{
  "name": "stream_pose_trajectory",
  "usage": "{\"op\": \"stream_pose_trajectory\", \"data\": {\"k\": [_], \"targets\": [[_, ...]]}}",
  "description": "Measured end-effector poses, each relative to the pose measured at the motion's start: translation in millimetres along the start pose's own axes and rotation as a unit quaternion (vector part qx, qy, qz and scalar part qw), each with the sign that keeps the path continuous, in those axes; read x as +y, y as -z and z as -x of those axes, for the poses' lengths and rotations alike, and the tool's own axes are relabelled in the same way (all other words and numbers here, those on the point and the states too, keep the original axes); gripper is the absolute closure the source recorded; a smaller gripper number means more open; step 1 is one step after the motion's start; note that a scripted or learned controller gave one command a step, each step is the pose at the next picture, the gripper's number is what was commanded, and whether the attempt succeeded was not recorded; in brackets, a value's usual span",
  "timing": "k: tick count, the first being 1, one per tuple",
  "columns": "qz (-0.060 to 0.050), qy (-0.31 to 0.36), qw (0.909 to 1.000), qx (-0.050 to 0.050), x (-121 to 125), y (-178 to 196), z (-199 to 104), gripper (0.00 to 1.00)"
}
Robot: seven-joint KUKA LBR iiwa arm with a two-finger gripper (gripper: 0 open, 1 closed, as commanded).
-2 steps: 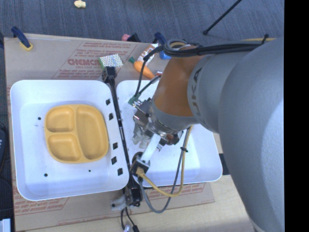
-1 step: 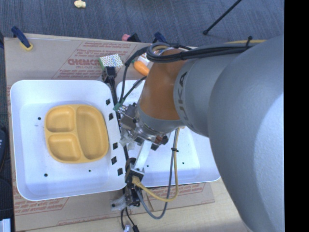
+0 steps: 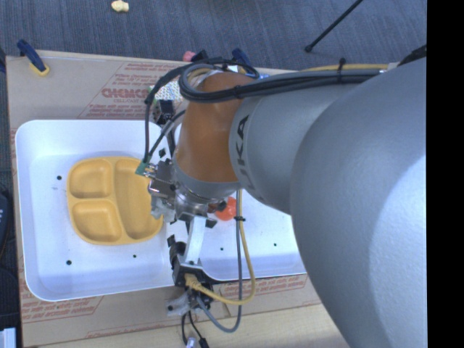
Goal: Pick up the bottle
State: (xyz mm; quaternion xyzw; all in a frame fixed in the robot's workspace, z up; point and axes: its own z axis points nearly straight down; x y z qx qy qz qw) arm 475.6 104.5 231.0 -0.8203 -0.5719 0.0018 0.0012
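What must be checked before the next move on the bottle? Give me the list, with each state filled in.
1. Bottle identified: cannot tell. A small orange-red thing peeks out beside the wrist, mostly hidden by the arm.
2. Hand over the bins: ok. It sits low at the right side of the left bin.
3. Anything in the hand: cannot tell.
4. Clearance from the yellow divided tray: not ok. The hand overlaps the tray's right edge in this view.
5. Cables: cannot tell. A yellow cable hangs across the bin's front rim.
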Motion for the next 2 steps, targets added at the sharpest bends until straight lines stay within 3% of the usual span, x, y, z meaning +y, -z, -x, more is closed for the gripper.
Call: {"op": "stream_pose_trajectory", "data": {"k": [1,2], "targets": [[-0.001,0.113,0.9936,0.0,15,-40,41,1.0],[-0.001,0.281,0.9598,0.0,30,-40,81,1.0]]}}
